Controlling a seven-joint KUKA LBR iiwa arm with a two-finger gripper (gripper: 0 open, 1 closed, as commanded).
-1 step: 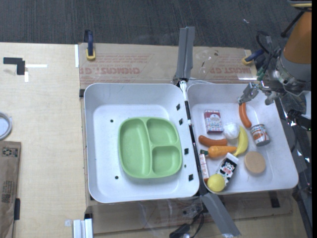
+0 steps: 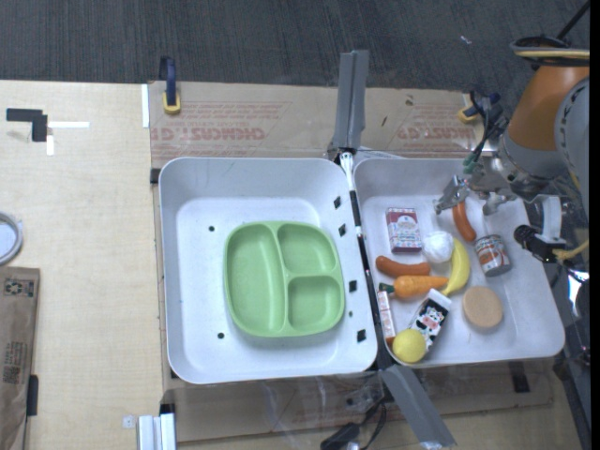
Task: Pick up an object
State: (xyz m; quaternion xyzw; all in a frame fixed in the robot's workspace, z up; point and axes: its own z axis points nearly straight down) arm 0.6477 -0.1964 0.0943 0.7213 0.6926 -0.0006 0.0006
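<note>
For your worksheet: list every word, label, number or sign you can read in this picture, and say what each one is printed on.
Red print on the cardboard sheet behind the bins: mirrored and too blurred to read.
Label on the red box: too small to read.
Label on the can: too small to read.
Carton with cow picture: no legible words.
Mark on the brown paper bag: a symbol, unreadable.

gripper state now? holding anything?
Gripper: over the right bin, right above a red sausage; open or shut, and any hold, cannot be told.
</note>
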